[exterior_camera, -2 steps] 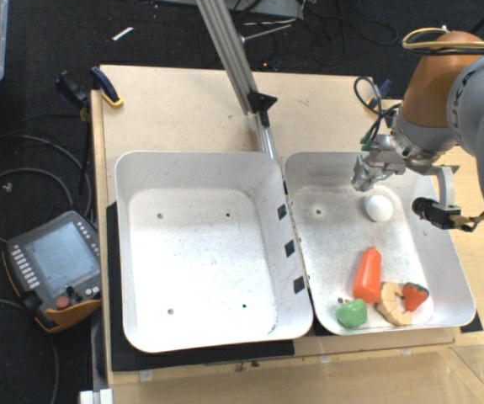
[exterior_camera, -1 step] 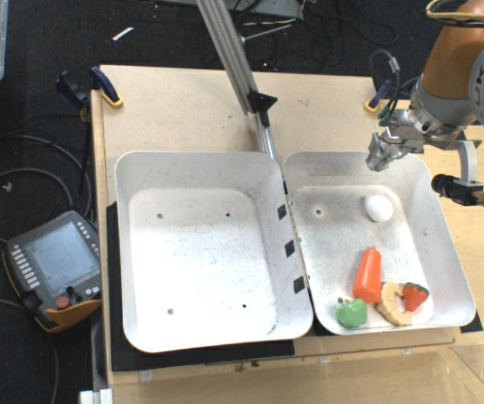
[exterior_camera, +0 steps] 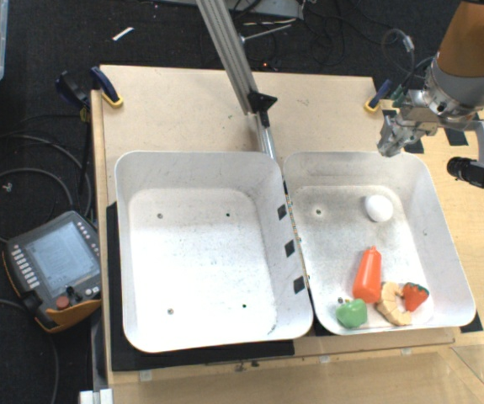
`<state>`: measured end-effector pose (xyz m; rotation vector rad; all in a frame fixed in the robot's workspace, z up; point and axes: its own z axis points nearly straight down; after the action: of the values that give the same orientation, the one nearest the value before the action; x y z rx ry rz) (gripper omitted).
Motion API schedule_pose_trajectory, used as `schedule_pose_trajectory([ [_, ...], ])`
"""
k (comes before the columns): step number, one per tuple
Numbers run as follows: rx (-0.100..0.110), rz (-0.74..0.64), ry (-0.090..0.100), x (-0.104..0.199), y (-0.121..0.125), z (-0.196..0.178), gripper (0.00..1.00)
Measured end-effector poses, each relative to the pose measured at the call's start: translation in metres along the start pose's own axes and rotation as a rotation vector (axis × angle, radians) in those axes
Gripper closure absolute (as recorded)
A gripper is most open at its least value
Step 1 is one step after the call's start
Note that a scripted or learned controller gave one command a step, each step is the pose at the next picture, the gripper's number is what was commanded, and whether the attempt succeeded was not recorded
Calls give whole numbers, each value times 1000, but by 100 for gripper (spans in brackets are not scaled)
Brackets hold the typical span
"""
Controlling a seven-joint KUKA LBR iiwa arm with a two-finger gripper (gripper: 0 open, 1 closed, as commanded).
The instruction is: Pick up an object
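My end effector (exterior_camera: 390,146) hung over the far rim of the right bin (exterior_camera: 444,225), near the bench's (exterior_camera: 183,116) far right corner, w/ nothing between its fingers. Couldn't tell from this angle whether it was wide or narrow; the tip was too small & blurred. My arm (exterior_camera: 469,49) came in from the right, orange band above the wrist.

All the objects sat in the right bin. White ball (exterior_camera: 379,208) lay toward the far side, well apart from the rest & nearest to my end effector, tho not touching it. Orange piece (exterior_camera: 367,274) lay toward the bin's near side. Green piece (exterior_camera: 352,313) was just beside its near end, by the near rim. Tan piece (exterior_camera: 393,303) lay to the right of the orange one, w/ a red piece (exterior_camera: 415,294) touching it on its right.

Left bin (exterior_camera: 140,225) sat alongside, the two rims meeting at the bench's middle. A metal pole (exterior_camera: 229,45) slanted in from the far edge to where the bins meet. Off the bench's left edge a pendant (exterior_camera: 52,268) lay on the floor.
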<state>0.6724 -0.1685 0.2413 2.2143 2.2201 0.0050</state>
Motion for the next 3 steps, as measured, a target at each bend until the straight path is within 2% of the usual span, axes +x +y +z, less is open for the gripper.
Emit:
schedule_pose_trajectory([
  [1, 1, 0, 0, 0, 1, -33, 100],
  [2, 9, -5, 3, 53, -14, -18, 100],
  [3, 9, -4, 3, 93, -41, -11, 100],
])
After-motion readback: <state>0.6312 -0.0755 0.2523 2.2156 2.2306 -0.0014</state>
